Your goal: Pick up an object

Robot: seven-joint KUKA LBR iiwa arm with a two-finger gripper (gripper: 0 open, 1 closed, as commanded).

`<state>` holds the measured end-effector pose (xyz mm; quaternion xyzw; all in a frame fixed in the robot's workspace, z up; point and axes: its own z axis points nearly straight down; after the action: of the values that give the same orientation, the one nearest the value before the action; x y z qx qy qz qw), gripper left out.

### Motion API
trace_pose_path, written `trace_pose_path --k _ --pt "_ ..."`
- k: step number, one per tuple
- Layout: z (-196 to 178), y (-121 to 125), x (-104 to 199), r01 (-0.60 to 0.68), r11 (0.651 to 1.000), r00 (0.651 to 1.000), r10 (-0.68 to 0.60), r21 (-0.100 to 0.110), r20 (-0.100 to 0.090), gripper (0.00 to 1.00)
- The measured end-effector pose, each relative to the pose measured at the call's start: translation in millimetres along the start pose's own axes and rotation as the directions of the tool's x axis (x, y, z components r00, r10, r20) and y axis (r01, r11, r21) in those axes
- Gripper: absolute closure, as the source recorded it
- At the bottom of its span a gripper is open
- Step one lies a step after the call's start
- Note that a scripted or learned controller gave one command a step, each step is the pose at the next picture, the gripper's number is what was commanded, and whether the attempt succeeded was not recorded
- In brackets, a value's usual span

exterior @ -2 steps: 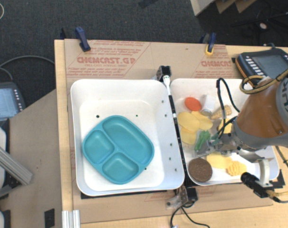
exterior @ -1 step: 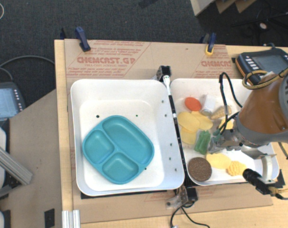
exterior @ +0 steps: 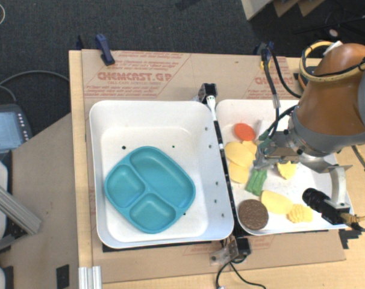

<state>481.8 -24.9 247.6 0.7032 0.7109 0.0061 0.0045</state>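
Here, pincer lowered into right bin, spread of its tips impossible to tell. Directly beneath, green piece; just left, pale yellow pieces; up and left, orange piece; below, brown round disc and yellow pieces. Far left, teal divided tray in left bin.

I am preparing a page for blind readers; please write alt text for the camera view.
A grey and orange robot arm reaches over the right white bin, its pincer low among toy foods: yellow pieces, a green piece, an orange piece and a brown disc. The left white bin holds a teal divided tray.
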Motion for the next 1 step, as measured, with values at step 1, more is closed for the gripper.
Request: trace_pose_path --k 1 --pt "-78.2 10.9 47.6 -0.003 1.0 1.0 0.003 0.004 0.0 1.0"
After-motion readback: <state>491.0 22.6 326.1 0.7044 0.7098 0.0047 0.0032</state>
